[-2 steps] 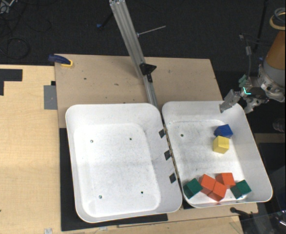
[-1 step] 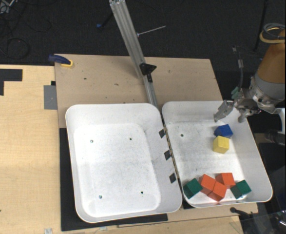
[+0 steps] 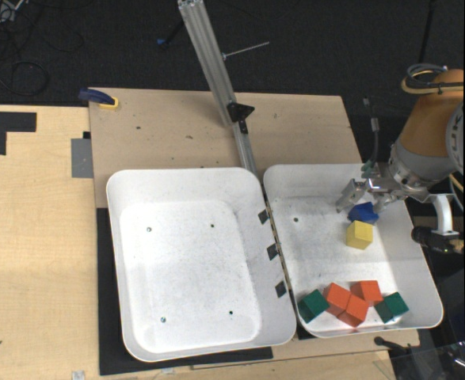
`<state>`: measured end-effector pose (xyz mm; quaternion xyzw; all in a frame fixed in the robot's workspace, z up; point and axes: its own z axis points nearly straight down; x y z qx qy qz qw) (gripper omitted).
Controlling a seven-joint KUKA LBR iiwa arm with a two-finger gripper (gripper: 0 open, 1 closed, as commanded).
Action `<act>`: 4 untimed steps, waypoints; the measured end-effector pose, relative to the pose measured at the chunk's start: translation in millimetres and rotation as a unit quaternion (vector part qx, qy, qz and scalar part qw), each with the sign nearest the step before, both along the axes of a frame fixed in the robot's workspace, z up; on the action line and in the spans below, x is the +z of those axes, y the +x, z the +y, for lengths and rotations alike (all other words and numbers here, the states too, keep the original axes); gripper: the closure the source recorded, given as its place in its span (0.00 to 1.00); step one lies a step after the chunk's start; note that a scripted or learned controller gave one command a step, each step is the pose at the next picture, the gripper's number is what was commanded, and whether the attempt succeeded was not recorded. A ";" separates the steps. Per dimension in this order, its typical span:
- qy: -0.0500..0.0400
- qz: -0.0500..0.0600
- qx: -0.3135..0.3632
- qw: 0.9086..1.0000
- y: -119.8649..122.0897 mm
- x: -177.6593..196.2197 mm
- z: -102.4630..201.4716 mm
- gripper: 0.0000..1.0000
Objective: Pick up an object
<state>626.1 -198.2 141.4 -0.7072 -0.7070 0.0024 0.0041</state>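
Clustered blocks, 2 green (image 3: 313,304) and 3 orange (image 3: 351,300), lie at your right bin's (image 3: 295,182) near edge.
Farther back, yellow cube (image 3: 360,234) touches blue block (image 3: 363,212); your gripper (image 3: 367,193) straddles the blue, spread, not grasping. Reach step: lower, then clench.

My arm (image 3: 430,137) shows a rounded orange band above a grey wrist housing, with a pale grey ribbed ring on its right side. A yellowish cable loops over the top of the orange part. My end effector (image 3: 368,198) is bare silver metal with thin angled fingers. A white bracket hangs just right of the wrist.
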 end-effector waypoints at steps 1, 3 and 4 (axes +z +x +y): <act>-0.005 -0.016 0.000 1.000 7.1 -20.6 -1.9 0.00; -0.002 -0.007 0.001 1.000 5.7 52.6 -4.3 1.00; -0.002 -0.006 0.001 1.000 5.0 96.5 -9.0 1.00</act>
